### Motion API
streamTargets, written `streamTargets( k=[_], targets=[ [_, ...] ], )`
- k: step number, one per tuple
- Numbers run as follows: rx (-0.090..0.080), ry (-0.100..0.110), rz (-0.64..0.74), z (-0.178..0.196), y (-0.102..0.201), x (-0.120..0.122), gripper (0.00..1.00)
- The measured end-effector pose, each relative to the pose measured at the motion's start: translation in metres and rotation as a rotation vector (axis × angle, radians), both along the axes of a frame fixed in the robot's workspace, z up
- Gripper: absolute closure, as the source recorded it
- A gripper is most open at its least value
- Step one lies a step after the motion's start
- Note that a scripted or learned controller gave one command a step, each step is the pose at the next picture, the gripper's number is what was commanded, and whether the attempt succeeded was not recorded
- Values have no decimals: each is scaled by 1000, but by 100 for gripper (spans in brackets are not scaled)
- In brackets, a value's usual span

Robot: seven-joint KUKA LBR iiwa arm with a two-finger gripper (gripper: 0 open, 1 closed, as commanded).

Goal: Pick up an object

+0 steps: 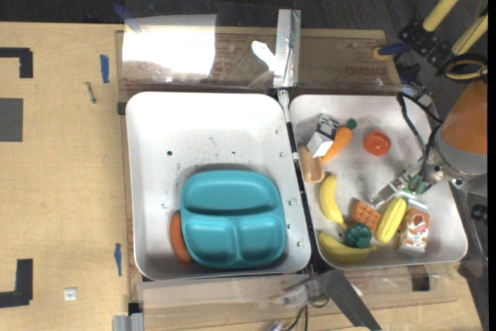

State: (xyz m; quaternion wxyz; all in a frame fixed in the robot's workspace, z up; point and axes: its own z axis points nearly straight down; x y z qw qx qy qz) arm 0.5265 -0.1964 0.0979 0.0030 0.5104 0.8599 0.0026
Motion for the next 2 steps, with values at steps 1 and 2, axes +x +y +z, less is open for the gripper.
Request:
streamTargets(
  k=[1, 2],
  targets=[
    [-2, -1, -29, -10, 8, -21, 0],
    [-2, -4, -27, 1, 8, -20, 100]
  ],
)
